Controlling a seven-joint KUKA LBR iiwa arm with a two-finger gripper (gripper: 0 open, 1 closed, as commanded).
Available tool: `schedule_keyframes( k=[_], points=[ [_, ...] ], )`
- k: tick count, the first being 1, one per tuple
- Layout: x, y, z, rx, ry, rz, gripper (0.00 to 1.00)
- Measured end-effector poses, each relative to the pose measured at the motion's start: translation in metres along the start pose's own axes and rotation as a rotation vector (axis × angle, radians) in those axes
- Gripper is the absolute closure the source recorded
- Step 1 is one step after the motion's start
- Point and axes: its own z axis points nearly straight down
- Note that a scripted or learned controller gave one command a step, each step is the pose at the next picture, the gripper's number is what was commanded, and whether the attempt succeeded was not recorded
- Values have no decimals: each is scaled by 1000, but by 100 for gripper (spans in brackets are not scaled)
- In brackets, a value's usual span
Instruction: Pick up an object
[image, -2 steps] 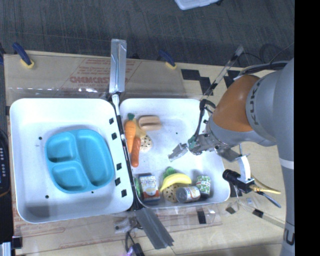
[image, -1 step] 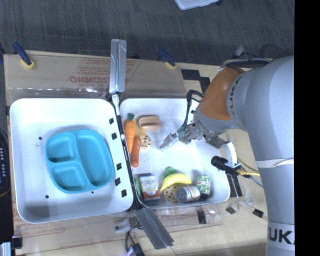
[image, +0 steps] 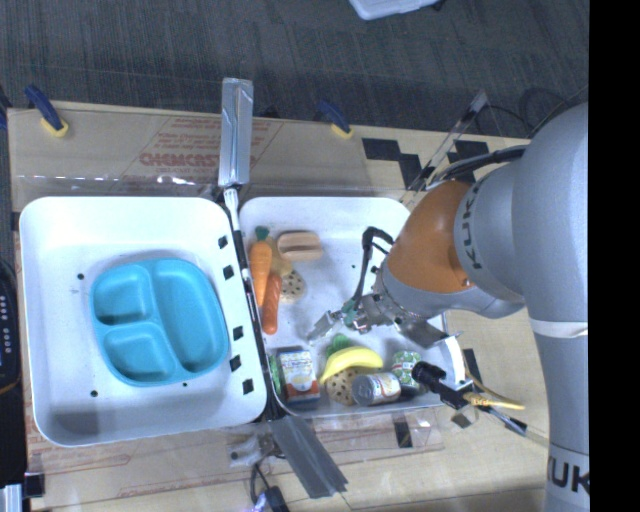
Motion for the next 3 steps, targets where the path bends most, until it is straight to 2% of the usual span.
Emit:
schedule_keyframes(
  k=[1,2,3],
  points=[
    [-67,61,-2,-4,-4,-64,0],
    [-83,82,-96,-10,-7,31,0],
    [-69,80,-150,-6,-5,-75,0]
  ],
)
